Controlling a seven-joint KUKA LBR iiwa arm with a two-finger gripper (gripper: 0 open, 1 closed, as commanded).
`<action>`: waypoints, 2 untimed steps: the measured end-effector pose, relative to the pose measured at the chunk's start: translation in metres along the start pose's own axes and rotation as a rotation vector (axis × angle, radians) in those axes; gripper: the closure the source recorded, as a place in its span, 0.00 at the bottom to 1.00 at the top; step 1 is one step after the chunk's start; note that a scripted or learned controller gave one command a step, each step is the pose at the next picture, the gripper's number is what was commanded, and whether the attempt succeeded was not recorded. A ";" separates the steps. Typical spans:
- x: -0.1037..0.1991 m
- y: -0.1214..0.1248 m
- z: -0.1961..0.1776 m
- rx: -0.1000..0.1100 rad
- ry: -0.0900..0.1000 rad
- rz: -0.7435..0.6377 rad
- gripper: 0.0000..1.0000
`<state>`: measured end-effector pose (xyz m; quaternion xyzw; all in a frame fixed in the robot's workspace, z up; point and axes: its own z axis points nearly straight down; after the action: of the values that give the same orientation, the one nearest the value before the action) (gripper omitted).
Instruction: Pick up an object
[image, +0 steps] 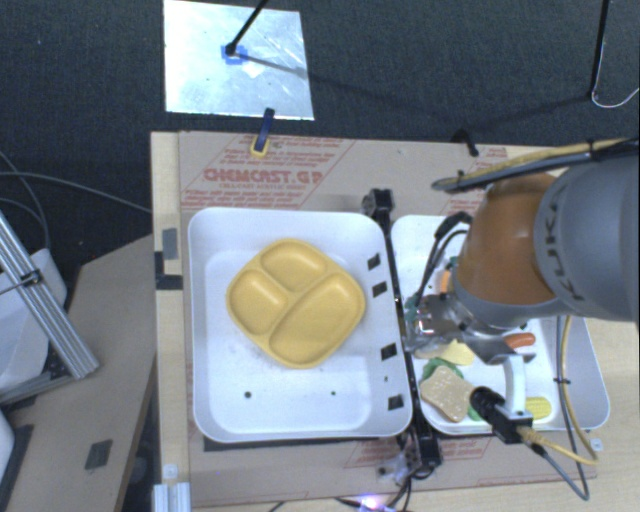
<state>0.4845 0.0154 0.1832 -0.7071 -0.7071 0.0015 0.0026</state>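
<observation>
Hovering over right bin (590, 395) beside toast slice (446, 392); gripper (440, 325) state impossible to tell. Yellow divided plate (296, 301) sitting in left bin (215, 400).

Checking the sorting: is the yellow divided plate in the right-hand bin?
No, the yellow divided plate lies in the left bin, apart from the arm.

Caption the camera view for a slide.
Arm over right bin of small items; yellow divided plate in left bin.
</observation>
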 end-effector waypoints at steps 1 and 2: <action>0.033 0.003 -0.205 -0.027 0.003 -0.009 1.00; 0.093 0.026 -0.168 -0.007 0.000 -0.009 1.00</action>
<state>0.5115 0.1078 0.3516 -0.7040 -0.7102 -0.0009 0.0000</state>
